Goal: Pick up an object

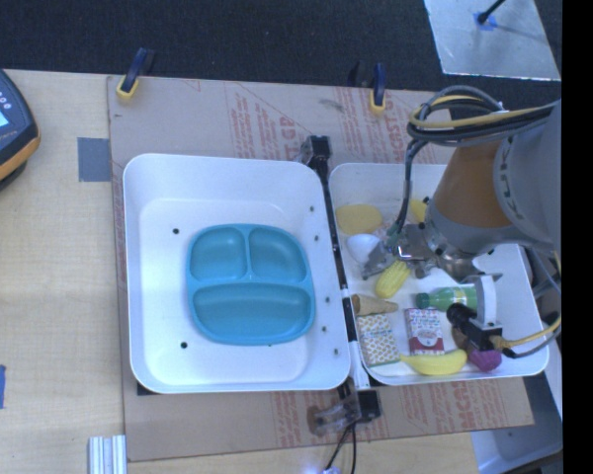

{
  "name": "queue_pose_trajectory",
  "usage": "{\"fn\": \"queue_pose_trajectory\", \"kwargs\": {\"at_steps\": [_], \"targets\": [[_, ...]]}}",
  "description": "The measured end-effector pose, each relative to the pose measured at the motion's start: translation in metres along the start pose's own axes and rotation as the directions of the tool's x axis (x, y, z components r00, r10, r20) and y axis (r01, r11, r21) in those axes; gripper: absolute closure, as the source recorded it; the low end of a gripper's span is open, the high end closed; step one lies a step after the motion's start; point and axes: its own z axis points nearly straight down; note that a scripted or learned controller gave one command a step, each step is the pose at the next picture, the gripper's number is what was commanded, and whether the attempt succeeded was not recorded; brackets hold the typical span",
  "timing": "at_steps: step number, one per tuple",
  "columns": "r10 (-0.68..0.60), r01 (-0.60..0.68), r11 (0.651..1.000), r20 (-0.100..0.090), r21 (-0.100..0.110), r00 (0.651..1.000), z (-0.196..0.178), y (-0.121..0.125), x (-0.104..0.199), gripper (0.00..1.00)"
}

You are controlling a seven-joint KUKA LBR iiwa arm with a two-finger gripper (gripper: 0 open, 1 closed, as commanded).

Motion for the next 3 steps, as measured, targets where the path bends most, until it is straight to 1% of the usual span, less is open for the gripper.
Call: {"fn": "queue_pose_trajectory", "kwargs": {"at_steps": [1, 2, 3], "targets": [[0.001, -0.001, 1.000, 0.000, 0.001, 1.000, 0.000, -0.016, -0.007, 0.00], [-0.001, 0.001, 1.000, 0.000, -0.005, 1.000, -0.001, 0.009, -0.001, 0.00], [0.000, 0.000, 1.000, 0.000, 0.000, 1.000, 0.000, -0.005, -0.002, 0.00]]}}
